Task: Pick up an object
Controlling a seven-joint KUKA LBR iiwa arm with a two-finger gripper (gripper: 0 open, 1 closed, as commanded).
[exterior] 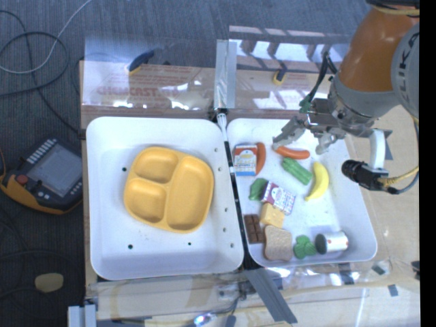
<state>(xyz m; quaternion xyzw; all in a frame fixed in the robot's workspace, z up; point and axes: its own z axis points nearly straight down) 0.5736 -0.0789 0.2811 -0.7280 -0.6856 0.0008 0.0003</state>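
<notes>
plate [168, 196], yellow and divided, sat alone in your left bin [109, 251], likely waiting to receive things. toy food crowded your right bin [361, 240], with the hot dog [294, 152] near its top edge. gripper [308, 136] hung just above that hot dog, fingers spread apart and holding nothing, seemingly lined up for a grab.

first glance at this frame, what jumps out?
The yellow three-compartment plastic plate sits alone in the left white bin. The right white bin is crowded with toy food, including a yellow banana and a red sausage. The grey arm's end effector hangs open over that bin's far end, above the sausage, holding nothing.
</notes>
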